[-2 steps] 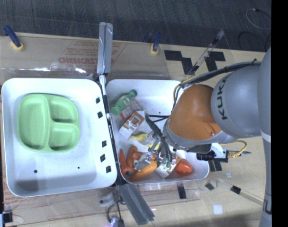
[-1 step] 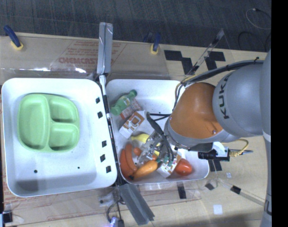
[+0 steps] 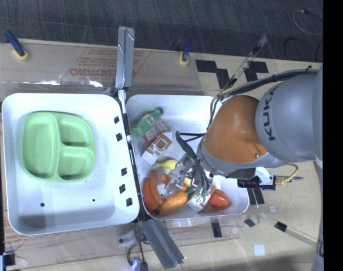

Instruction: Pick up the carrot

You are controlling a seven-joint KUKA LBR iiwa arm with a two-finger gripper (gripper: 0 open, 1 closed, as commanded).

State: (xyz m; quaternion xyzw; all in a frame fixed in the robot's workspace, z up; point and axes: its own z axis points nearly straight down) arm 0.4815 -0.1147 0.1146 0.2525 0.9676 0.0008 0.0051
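Camera view has the arm (image 3: 256, 131) reaching in from the right over the right bin (image 3: 139, 109), its gripper (image 3: 185, 176) low among the clutter near the bin's front, and whether it is clamped on anything I cannot tell. Just below the gripper lies the carrot (image 3: 172, 202), orange and slanted, close to the bin's front wall, with a red sausage (image 3: 151, 192) beside it on the left and a red tomato (image 3: 218, 200) to its right; a green bottle (image 3: 145, 123) sits toward the back, and a green divided plate (image 3: 57, 145) rests in the left bin (image 3: 58, 219)
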